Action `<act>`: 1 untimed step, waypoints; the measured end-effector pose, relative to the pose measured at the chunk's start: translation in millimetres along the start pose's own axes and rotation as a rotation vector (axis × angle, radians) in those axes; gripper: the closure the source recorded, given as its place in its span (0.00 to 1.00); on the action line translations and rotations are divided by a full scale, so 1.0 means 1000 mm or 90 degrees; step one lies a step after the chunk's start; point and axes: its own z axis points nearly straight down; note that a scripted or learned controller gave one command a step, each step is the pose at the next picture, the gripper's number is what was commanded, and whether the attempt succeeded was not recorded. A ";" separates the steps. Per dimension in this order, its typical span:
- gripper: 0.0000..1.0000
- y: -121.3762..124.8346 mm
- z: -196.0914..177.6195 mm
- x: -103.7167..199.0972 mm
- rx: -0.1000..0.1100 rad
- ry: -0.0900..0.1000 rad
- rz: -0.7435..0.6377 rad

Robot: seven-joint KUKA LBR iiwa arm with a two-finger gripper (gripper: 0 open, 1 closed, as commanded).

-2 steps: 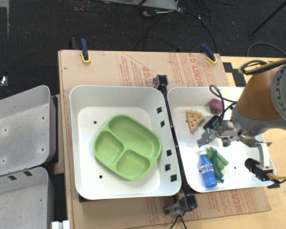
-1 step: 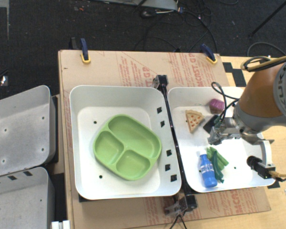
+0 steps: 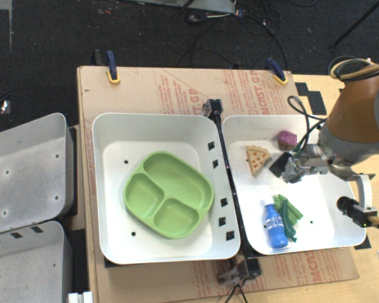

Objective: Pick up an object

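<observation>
Green divided plate (image 3: 169, 195) — left bin (image 3: 107, 131); blue bottle (image 3: 275, 226) — right bin (image 3: 322, 232).

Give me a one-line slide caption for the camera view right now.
Gripper low in the right bin beside a waffle wedge, purple piece; green divided plate in left bin.

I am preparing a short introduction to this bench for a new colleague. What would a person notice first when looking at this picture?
First comes the big light-green plastic plate with three compartments, lying alone in the left white bin. Next is the grey arm with its orange band, reaching in from the right, its gripper low over the right white bin. That bin holds a blue plastic bottle, green leafy pieces, a waffle-patterned triangular slice and a small purple object.
</observation>
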 end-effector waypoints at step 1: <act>1.00 -0.001 -0.063 0.001 -0.001 0.000 -0.001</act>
